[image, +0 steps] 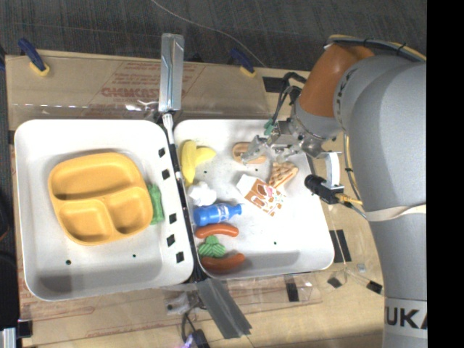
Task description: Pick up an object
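Note:
My gripper (262,149) hangs over the upper middle of the right bin (304,238). It sits just right of a round tan pastry (241,151) and above a waffle-like piece (283,172). An orange-and-white patterned carton (262,196) lies below it. Along the bin's left side I see a banana (190,158), a white lump (203,193), a blue bottle (216,213), a red sausage (216,230), a green toy (212,246) and a brown sausage (223,261). Nothing shows in the gripper's grasp.
The left bin (36,267) holds a yellow divided tray (98,196) with a green item (154,203) wedged at its right. A black divider rail (174,194) runs between the bins. The grey arm (384,122) covers the right bin's far right edge.

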{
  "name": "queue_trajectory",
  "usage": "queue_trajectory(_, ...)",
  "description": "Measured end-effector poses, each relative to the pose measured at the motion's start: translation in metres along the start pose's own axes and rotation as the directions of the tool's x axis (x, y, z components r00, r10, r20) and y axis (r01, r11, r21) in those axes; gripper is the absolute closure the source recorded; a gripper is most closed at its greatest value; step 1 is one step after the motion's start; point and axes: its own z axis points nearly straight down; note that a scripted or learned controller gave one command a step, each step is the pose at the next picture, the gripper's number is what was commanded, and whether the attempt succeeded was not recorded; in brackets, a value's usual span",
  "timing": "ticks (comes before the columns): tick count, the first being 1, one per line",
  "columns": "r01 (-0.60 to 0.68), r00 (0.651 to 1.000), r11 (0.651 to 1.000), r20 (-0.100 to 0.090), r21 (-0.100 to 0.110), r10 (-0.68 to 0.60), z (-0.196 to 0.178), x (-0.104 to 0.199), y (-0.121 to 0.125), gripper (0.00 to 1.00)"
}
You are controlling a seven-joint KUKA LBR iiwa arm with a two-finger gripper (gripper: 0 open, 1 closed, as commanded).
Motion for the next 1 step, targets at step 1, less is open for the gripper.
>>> queue_trajectory(1,-0.136,0.991,0.991,-0.004,0.006,0.136,0.027,0.0761,0.0167,0.0)
